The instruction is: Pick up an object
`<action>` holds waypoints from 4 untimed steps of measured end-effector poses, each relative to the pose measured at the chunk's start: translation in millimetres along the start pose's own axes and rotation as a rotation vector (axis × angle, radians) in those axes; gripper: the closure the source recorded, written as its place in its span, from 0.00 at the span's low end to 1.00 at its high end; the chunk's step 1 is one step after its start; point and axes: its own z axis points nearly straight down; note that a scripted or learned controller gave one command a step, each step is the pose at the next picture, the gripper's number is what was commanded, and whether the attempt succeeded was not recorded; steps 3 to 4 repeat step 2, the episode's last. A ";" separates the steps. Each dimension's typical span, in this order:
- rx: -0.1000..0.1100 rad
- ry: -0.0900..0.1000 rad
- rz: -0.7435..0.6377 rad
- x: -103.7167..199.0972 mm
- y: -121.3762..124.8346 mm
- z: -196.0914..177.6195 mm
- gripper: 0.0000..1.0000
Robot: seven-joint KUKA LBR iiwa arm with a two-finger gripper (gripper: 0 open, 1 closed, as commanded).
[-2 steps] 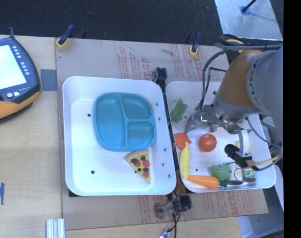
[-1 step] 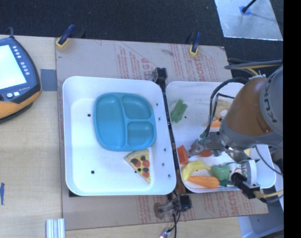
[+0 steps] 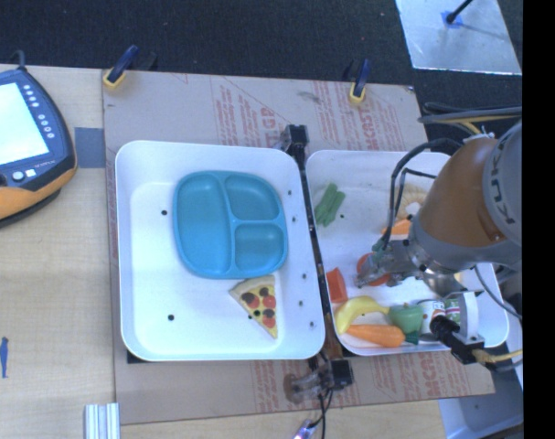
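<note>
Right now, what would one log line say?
arm: over right bin | gripper: low, near red item | left bin: blue plate, pizza slice

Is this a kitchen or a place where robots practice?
Probably a robot practice lab, not a kitchen. The food is toy food, like the pizza slice, in white bins clamped to a bench, and a robot control tablet sits nearby.

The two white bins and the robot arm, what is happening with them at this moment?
A grey and orange arm reaches into the right bin from the right, its gripper low over the toy food there, near something red. Whether it holds anything cannot be told. In that bin lie a green piece, a banana and a carrot. The left bin holds a blue divided plate and a pizza slice.
</note>
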 end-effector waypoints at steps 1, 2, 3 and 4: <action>-0.004 0.002 0.006 50.9 -24.1 -102.8 1.00; -0.005 0.002 0.006 97.3 -23.7 -145.2 1.00; -0.005 0.002 0.006 97.3 -23.7 -145.2 1.00; -0.005 0.002 0.006 97.3 -23.7 -145.2 1.00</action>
